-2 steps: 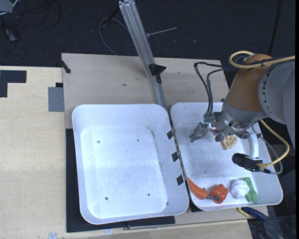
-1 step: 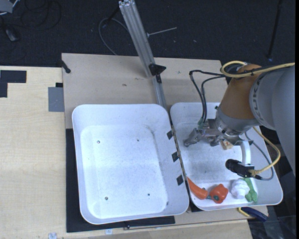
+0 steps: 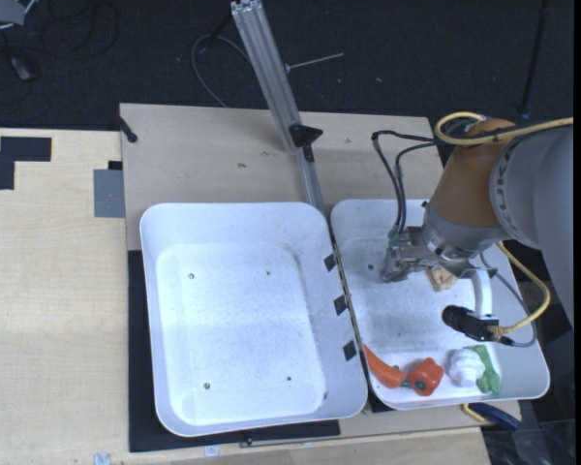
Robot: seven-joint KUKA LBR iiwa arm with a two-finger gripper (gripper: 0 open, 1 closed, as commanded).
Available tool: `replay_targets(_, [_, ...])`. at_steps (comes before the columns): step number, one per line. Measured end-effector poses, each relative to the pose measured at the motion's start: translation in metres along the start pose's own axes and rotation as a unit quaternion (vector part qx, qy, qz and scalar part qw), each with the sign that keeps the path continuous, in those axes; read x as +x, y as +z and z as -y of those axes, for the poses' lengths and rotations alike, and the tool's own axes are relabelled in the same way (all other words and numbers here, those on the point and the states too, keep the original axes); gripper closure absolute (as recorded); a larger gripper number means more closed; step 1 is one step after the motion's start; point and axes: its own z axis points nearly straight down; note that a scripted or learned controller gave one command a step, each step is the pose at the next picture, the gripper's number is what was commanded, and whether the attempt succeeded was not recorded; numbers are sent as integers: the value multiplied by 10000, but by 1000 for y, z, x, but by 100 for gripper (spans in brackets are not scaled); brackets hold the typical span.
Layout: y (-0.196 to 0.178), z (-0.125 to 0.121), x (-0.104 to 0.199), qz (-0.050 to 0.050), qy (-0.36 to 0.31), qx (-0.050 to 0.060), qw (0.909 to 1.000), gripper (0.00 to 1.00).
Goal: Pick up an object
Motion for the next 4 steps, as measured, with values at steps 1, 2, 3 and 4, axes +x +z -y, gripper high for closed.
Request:
replay_targets(1, [-42, -3, 3, 1, -8, 8, 10000, 100])
replay_targets(2, [-95, -13, 6, 2, -9, 2, 10000, 100])
replay_targets(3, [-108, -13, 5, 0, -5, 18, 10000, 100])
replay_targets(4, [-102, -20, 59, -1, -24, 26, 10000, 100])
